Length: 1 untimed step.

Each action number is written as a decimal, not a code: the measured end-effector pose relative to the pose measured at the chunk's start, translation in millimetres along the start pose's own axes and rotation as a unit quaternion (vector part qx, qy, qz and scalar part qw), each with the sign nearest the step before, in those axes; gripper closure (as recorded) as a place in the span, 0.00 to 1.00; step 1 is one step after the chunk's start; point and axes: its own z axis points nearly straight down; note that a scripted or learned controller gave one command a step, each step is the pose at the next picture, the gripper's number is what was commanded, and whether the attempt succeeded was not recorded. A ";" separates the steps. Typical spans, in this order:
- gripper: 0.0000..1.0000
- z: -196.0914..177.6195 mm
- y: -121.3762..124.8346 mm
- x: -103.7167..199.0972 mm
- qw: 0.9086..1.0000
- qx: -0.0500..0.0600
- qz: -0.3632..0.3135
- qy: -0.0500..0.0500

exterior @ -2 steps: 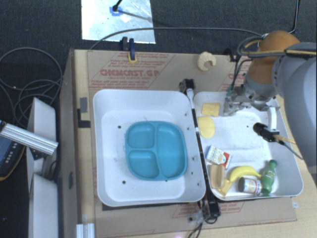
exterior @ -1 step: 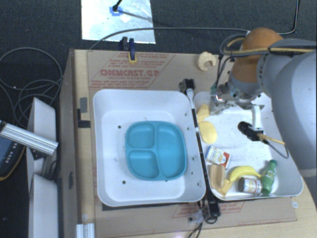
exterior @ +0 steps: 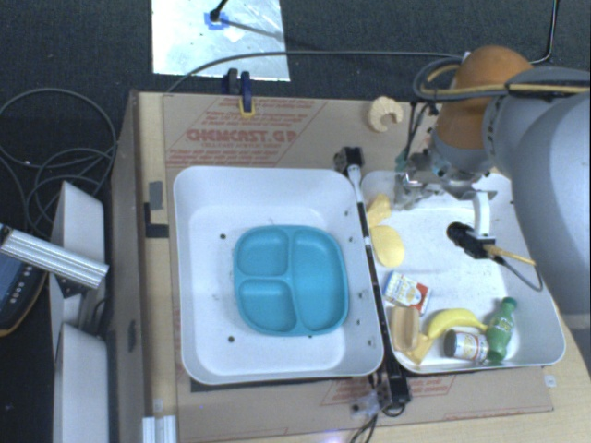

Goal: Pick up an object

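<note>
Banana [exterior: 451,321], green bottle [exterior: 501,326] and jar [exterior: 464,345] crowd right bin's [exterior: 452,275] near end. Gripper [exterior: 413,192] at far end beside a yellow piece [exterior: 378,209]; spread or pressed, can't tell. Risk: piece looks flat, may slip out.

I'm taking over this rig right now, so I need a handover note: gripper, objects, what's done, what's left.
Gripper: at the far end of the right bin, no object visibly held.
Things: yellow piece, packet, banana, green bottle and jar lie in that bin; blue plate in the left bin.
Done: nothing picked.
Left: grasp and lift one object.
</note>
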 end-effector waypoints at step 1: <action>1.00 -11.3 1.1 -0.1 1.000 -0.002 -0.001 0.000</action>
